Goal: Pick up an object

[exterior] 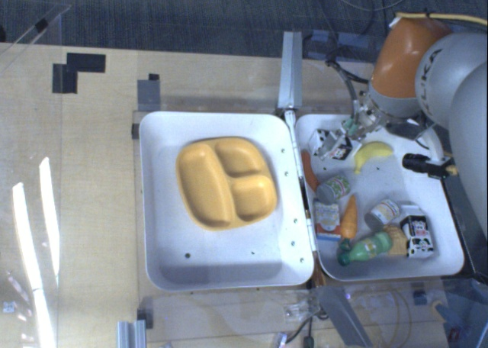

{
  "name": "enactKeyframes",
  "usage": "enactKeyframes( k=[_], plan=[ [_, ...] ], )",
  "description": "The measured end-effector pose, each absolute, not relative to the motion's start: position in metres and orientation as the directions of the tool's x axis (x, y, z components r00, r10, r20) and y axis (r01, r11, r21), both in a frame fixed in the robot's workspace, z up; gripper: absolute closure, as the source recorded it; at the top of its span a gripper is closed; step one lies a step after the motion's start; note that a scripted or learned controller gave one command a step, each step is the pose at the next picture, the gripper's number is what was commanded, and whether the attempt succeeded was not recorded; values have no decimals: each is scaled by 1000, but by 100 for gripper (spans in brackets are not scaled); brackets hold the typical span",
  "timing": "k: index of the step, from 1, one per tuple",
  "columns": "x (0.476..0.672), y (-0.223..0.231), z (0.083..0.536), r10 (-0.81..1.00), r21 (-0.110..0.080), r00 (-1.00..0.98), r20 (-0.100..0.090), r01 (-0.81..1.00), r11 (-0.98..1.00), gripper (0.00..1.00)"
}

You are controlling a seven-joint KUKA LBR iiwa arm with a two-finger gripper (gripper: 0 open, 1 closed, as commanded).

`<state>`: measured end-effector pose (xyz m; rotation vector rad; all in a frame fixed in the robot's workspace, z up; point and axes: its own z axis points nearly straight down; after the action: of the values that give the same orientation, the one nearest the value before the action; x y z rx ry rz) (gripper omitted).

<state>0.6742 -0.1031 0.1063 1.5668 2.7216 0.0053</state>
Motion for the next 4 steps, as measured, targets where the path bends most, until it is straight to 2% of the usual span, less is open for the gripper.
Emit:
enactKeyframes(
  k=[1, 2, 3, 4],
  plan=[
    [676, -107, 124, 862, -1, -507, -4, 862, 507, 100],
    [671, -90, 216, 921, 9, -390, -6, 921, 390, 100],
    [671, -90, 215, 921, 8, -391, -5, 920, 391, 0],
    [638, -127, 105, 869, 6, -495, -4, 869, 495, 0]
  ],
)
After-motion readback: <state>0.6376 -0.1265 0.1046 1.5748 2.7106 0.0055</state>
